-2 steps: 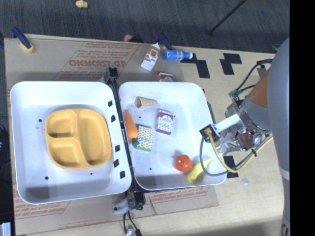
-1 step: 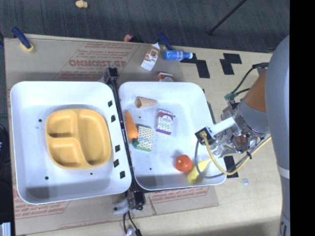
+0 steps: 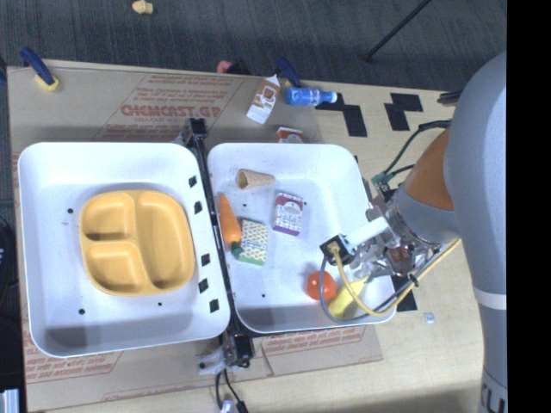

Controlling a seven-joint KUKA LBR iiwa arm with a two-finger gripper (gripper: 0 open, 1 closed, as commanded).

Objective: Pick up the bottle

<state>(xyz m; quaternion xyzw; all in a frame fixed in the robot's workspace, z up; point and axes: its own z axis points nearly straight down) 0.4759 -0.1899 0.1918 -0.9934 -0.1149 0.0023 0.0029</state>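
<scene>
Blue bottle [image 3: 303, 97] beyond bin rim [image 3: 284, 147].

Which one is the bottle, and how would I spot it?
Find the right-hand shallow white bin, then look past its far rim onto the cardboard. The small blue plastic bottle lies there on its side, beside a little white-and-brown carton. Nothing else nearby is bright blue.

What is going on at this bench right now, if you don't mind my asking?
The grey arm reaches in from the right, with its gripper low over the near right corner of the right bin, close to a red item and a yellow one. The blue bottle lies outside the bins, on the bench behind them, untouched. A carrot and small packets lie in the right bin; a yellow divided plate sits in the left one.
</scene>
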